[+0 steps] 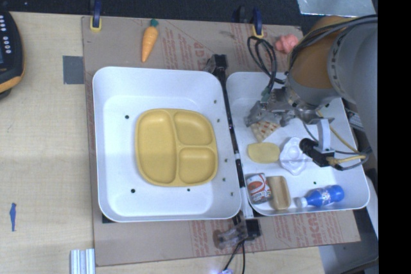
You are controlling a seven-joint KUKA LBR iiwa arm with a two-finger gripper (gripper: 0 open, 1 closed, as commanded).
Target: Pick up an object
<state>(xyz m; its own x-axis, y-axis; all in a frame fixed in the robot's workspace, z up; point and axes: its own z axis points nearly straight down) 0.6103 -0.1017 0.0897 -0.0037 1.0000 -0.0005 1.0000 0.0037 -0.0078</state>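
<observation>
The arm (pixel 334 67) reached in from the right, and its tool (pixel 264 113) hung low over the back part of the right bin (pixel 359 192). I could not tell if the tool was open or closed, because its end was a dark tangle from where I stood. Nothing could be seen held in it.

Just below the tool lay a tan ridged thing like a shell (pixel 264 131), very close to it or touching; I could not tell which. A bit nearer the front lay a flat yellow piece (pixel 263 152). Beside that sat a clear cup (pixel 292 156). Far from the tool, at the front of the bin, lay a small can (pixel 257 187), a brown block (pixel 279 192) and a blue bottle (pixel 321 196).

To the tool's left, the other bin (pixel 109 138) held a yellow tray (pixel 175 146). A toy carrot (pixel 149 40) lay on the surface (pixel 38 157) behind it.
</observation>
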